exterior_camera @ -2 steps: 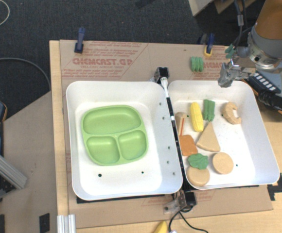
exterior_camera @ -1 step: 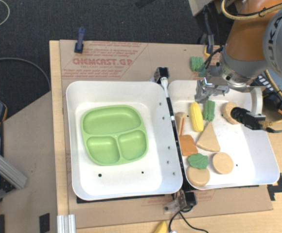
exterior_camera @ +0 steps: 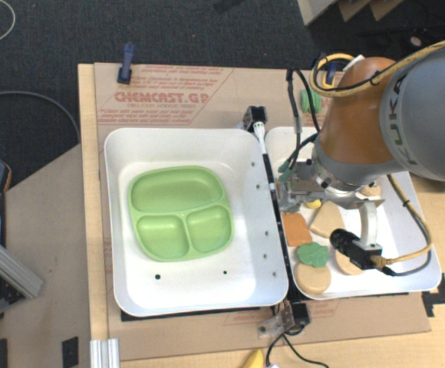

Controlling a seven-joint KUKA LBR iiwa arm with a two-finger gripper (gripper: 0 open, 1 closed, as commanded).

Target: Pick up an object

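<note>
My gripper [exterior_camera: 290,192] hangs low over the left part of the right bin [exterior_camera: 414,278], under the grey and orange arm. Just in front of it lie an orange rectangular block [exterior_camera: 295,227], a tan slab [exterior_camera: 326,219], a small green piece [exterior_camera: 312,254] and a round tan disc [exterior_camera: 313,280]. Another tan piece [exterior_camera: 349,264] lies to the right of the green one. The wrist hides whatever is directly beneath the gripper. Nothing shows between the fingers.
The left bin [exterior_camera: 130,282] holds a green divided plate [exterior_camera: 180,211]. A black rail [exterior_camera: 270,198] runs between the two bins. Both bins rest on a brown cardboard sheet [exterior_camera: 169,90]. The arm's bulk covers the back of the right bin.
</note>
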